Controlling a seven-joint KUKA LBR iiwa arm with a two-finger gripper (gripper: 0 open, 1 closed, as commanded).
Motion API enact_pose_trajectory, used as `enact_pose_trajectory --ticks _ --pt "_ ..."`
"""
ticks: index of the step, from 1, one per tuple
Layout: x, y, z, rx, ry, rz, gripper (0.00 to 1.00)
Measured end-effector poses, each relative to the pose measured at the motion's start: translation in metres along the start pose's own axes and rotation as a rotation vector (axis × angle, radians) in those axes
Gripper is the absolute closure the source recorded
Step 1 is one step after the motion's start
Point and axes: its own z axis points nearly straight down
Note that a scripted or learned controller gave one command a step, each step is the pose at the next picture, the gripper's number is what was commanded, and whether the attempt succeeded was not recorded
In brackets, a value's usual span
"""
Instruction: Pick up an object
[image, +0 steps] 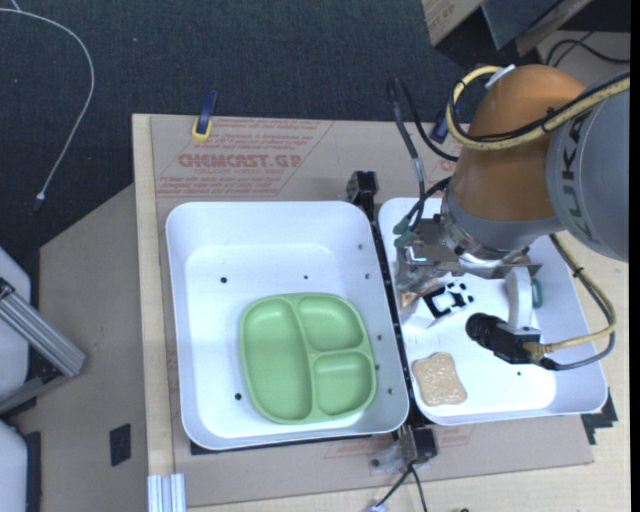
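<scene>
Grey with an orange band, the arm (515, 130) is the closest thing to the lens and hangs over the right bin (520, 395). Its gripper (418, 268) sits low over that bin's left side, hard by the wall shared with the left bin (260, 250). The wrist hides the jaws, so it cannot be told whether they are open or closed, nor whether they hold anything. A small black piece with white marks (447, 298) lies on the bin floor just beside the gripper, on the side away from the left bin. A tan slice of bread (438, 378) lies farther from the gripper, toward the bench's front edge. Across the shared wall from the gripper, a green divided plate (305, 355) rests flat in the left bin.
</scene>
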Motion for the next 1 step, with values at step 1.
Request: enact_pose_trajectory --ticks 1 --pt "0.0459 -0.0068 0.0006 -0.001 0.000 0.001 1.00"
